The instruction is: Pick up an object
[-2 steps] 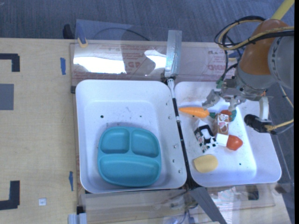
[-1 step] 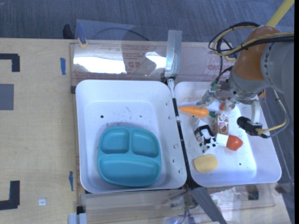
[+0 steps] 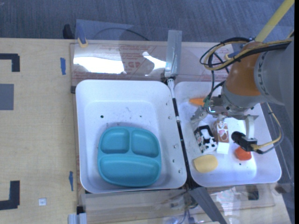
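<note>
L bin (image 3: 88, 125) is sitting w/ a teal plate (image 3: 129, 157) in it, well to view-left of the cow (image 3: 205, 138) and out of play. Crossing the divider, the R bin (image 3: 268, 174) is holding all the small stuff, w/ the cow (black & white toy) near its L wall. An orange carrot (image 3: 197, 101) is lying above the cow, and a yellow lump (image 3: 205, 163) is sitting just below it. A brown-white piece (image 3: 222, 133) is standing just R of the cow, w/ a white block (image 3: 224, 149) down-R of it, both close or touching. A red piece (image 3: 243, 154) is lying farther R. The gripper (image 3: 218, 115) is hanging up-R of the cow, over the bin's upper middle, w/ the arm (image 3: 275, 78) coming in from the R. Can't tell whether it is wide or narrow, and nothing is showing as held. Judging by closeness, the cow or the brown-white piece is looking like the likeliest pick. The cow is lying down-L of the gripper, its long axis seeming to run upper-L to lower-R. So the coming move is prob. needing a short shift down-L and a close across that axis. Bin floor is looking smooth, white and flat. Room is tight, since neighbours are crowding the cow's R and lower sides, while its L side is looking freer.
</note>
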Robot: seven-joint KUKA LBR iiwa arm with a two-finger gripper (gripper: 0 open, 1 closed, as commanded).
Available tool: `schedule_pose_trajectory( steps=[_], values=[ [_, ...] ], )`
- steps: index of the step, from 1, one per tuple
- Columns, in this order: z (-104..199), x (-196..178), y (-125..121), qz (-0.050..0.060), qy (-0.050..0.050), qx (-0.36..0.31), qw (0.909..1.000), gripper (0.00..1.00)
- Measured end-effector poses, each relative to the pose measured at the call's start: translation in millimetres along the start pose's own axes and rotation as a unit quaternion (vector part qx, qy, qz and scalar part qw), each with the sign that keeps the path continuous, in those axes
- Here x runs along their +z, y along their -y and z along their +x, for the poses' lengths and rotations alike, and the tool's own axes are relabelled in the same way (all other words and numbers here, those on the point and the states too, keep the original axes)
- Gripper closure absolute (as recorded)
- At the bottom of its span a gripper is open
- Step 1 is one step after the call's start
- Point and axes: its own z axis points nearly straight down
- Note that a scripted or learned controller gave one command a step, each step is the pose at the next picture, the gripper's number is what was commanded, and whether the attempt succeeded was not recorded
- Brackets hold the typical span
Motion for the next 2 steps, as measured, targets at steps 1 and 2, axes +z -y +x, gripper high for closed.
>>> schedule_pose_trajectory(
  steps=[1, 2],
  values=[
    [-7.4, -1.1, 52.9, -0.002, 0.001, -0.055, 0.9985, 0.00],
    [-5.3, 2.0, 116.9, 0.002, 0.000, 0.028, 0.9996, 0.00]
  ],
)
